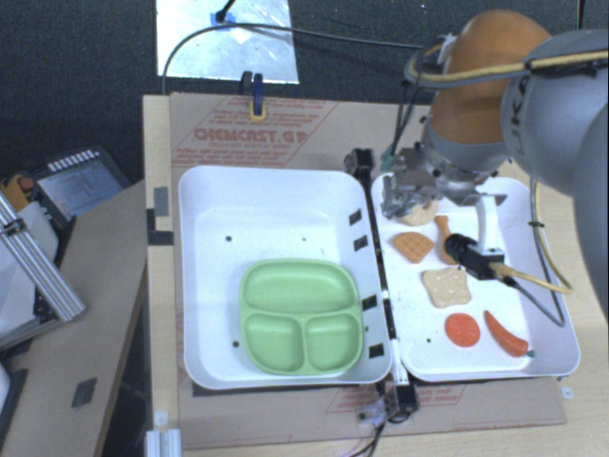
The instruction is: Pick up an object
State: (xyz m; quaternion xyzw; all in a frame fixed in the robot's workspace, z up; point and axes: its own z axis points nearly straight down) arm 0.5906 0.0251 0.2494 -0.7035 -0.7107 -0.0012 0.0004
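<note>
Gripper [407, 201] low at the right bin's [557, 346] far-left corner, beside a waffle [413, 247]; jaws' state cannot be told. Green tray [300, 314] in left bin [205, 255].

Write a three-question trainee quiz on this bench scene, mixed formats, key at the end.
1. True or false: the green divided plate lies in the left bin.
2. Multiple choice: which item lies nearest the front edge of the right bin? A) waffle piece B) red tomato slice C) drumstick
3. Fill in: the pincer hovers over the ____ bin.

Key: 1 true; 2 B; 3 right.
</note>
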